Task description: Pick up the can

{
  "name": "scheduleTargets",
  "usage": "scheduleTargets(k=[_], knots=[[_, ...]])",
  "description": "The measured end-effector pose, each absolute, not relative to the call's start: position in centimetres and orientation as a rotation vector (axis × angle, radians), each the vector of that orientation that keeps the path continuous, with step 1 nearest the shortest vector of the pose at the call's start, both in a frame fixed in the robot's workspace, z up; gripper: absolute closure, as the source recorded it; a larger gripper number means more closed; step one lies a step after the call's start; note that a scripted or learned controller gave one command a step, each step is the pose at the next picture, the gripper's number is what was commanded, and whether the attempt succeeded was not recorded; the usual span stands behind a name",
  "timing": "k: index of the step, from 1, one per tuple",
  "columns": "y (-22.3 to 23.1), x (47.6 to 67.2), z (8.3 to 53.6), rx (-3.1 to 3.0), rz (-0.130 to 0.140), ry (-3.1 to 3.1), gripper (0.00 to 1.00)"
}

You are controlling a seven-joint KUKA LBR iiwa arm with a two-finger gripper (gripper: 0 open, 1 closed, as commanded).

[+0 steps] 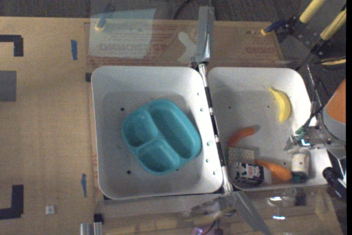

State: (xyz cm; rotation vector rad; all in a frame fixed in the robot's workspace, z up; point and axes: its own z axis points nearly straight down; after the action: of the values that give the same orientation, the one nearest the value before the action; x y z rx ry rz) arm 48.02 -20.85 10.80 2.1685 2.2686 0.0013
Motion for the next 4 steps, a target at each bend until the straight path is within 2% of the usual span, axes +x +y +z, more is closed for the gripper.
scheduleTargets(k=[1, 2, 3, 4], knots=[[-22.3, 51.5, 11.5, 1.766, 0.001, 2.591, 1.0], [-22.3, 52.9, 14.0, 2.189, 0.001, 2.248, 1.0], [-22.2, 59.8, 13.8, 2.257, 0.0, 2.182, 1.0], [-21.8, 65.0, 14.1, 1.969, 0.002, 2.439, 1.0]])
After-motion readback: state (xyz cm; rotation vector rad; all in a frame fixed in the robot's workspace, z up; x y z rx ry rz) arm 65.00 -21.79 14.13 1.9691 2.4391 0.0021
